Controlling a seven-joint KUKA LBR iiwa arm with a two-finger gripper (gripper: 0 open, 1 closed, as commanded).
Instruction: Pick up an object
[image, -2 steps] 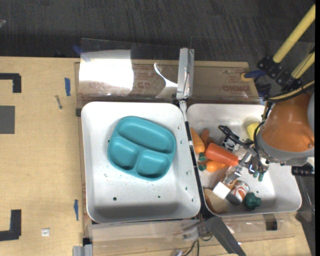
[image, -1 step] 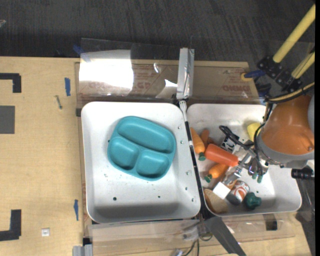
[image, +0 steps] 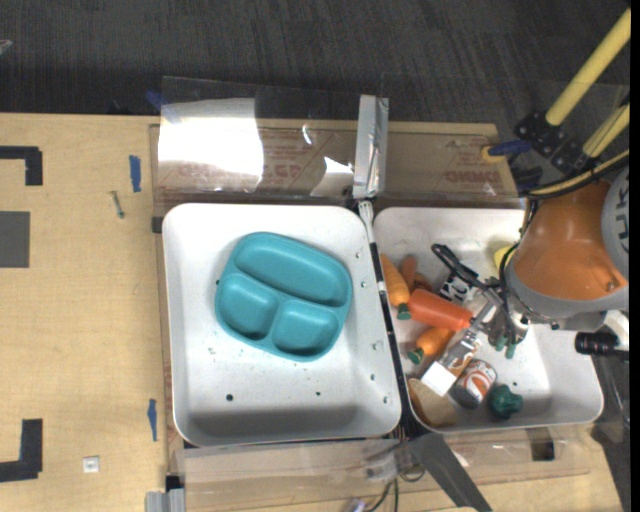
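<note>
The right bin (image: 570, 395) holds a pile of small objects: an orange carrot (image: 397, 283), a red-orange cylinder (image: 438, 308), a small orange piece (image: 430, 342), a white block (image: 438, 379), a red-and-white can (image: 475, 383), a green toy (image: 504, 402) and a black wiry item (image: 452, 262). My gripper (image: 490, 330) hangs low over the middle of this bin, just right of the red-orange cylinder and above the can. The orange band of the arm (image: 565, 250) covers the bin's right part.
The left bin (image: 200, 380) carries a teal divided plate (image: 283, 293) near its centre. A raised divider (image: 380, 300) separates the two bins. Cardboard and clear plastic sheets lie behind the bins. Yellow-sleeved cables (image: 595, 60) run at the upper right.
</note>
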